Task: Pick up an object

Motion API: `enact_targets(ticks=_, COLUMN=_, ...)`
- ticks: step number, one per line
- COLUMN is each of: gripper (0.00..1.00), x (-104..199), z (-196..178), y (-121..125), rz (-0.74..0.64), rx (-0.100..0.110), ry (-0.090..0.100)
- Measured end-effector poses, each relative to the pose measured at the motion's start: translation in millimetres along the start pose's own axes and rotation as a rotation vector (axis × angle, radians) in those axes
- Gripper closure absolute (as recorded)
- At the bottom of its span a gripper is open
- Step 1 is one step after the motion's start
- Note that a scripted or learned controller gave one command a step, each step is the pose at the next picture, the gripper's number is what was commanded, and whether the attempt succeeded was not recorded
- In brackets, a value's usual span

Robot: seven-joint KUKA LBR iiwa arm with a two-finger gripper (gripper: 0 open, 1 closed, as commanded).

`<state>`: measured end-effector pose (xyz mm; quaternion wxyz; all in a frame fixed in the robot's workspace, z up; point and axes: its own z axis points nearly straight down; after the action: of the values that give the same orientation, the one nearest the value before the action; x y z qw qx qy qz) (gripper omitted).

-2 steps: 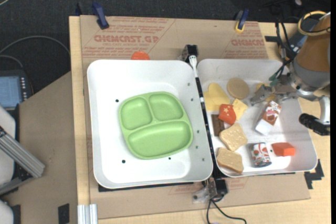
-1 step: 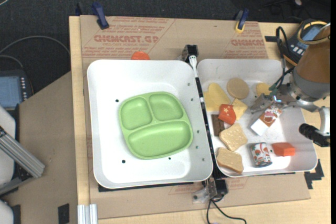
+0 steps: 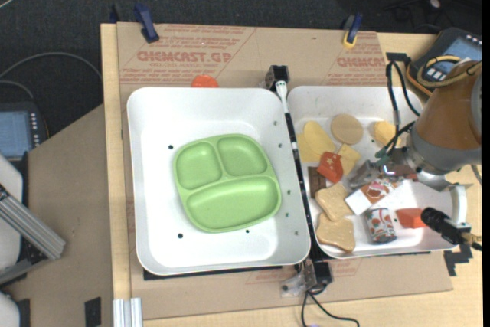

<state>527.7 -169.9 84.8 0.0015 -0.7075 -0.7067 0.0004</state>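
Pincer (image 3: 380, 178) low over right bin (image 3: 321, 99) clutter, grip state impossible to tell; white packet (image 3: 358, 201) just left-below, red can (image 3: 380, 224) further below.

"CHEMCAST GP" printed in red, twice, on brown bench sheet (image 3: 230, 50)

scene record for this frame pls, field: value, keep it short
left bin: holds green divided plate, three compartments
right bin: cluttered with toy food, including bread slice, red-labelled can, tan round piece
arm: over right bin, from the right
gripper: low among the clutter, grasp unclear
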Motion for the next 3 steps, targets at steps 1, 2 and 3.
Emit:
enact_targets(ticks=1, gripper=1.00, x=-1.0, z=-10.9, y=2.2, rz=0.000, rx=-0.007, ry=-0.003)
enact_targets(ticks=2, gripper=0.00, x=-1.0, z=-10.4, y=2.0, rz=0.000, rx=-0.006, ry=-0.003)
enact_targets(ticks=3, gripper=0.00, x=24.2, z=-0.5, y=-40.4, rz=0.001, rx=-0.004, ry=-0.002)
